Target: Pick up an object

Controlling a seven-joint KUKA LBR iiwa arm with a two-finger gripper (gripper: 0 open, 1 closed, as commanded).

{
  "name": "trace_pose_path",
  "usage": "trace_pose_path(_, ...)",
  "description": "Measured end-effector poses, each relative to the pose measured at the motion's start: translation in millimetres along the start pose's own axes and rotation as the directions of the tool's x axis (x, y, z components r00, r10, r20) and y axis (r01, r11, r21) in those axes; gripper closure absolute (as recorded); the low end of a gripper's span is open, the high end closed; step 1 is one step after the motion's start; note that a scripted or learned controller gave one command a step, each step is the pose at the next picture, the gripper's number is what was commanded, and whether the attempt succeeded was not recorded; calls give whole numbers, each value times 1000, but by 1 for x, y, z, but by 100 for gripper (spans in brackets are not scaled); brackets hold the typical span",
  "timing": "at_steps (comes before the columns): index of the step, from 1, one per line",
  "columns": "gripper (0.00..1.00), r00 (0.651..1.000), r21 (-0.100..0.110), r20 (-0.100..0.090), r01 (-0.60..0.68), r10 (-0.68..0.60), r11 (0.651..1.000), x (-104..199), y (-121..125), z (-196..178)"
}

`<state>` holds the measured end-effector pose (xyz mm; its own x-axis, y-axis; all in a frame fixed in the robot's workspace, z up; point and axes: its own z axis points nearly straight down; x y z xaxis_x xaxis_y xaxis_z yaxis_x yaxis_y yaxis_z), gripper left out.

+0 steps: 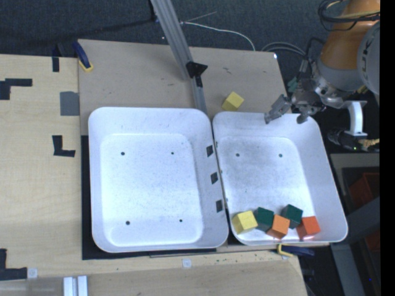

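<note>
Over the right bin's (327, 165) far corner, the claw (287, 111) is hanging open and holding nothing — the blocks (276, 221) are waiting untouched — no pick is done.

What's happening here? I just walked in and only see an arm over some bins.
A robot arm reaches in from the right, its gripper hovering open over the far rim of the right bin, with nothing between its fingers. The blocks sit clustered in that bin's near corner: a yellow block, green ones and orange ones. Another yellow block lies on the bench beyond the bins. Nothing has been picked up yet.
</note>
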<state>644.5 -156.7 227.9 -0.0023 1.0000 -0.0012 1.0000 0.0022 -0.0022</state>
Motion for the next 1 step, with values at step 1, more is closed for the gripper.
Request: trace_pose_path(1, 0, 1000, 13, -5, -2, 2, 1000, 40, -93, 93)
